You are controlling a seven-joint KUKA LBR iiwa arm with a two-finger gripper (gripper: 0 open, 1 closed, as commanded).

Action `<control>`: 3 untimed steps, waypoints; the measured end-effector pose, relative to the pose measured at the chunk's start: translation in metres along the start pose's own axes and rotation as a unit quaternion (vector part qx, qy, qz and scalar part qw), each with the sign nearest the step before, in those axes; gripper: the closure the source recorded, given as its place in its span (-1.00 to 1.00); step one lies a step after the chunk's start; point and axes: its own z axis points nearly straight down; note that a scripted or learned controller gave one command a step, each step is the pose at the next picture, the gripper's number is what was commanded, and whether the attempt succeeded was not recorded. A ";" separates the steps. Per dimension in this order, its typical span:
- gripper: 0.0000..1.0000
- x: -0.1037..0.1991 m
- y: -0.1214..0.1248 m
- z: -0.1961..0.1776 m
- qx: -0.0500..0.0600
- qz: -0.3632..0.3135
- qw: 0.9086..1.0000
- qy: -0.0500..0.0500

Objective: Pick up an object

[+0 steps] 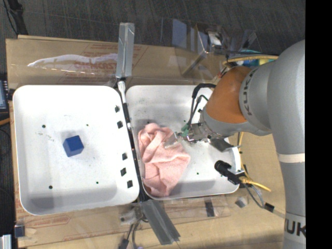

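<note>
Over the right bin (155, 95), the claw (179, 137) hangs at the upper right edge of the pink cloth (160, 158), which lies crumpled against the bin's left wall, its length running top to bottom. Whether the claw is clenched or released I cannot tell. A blue cube (73, 145) sits well apart in the left bin (31, 95).

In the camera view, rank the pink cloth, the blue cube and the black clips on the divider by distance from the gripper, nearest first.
From the gripper:
1. pink cloth, right bin, right beside the fingertips.
2. black clips, along the divider between the bins.
3. blue cube, left bin, farthest.
</note>
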 end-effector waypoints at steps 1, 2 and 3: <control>-1.00 0.003 -0.003 0.000 0.000 0.210 0.978 0.000; -1.00 -0.029 0.029 -0.001 -0.001 0.025 1.000 -0.001; -1.00 -0.029 0.029 -0.001 -0.001 0.025 1.000 -0.001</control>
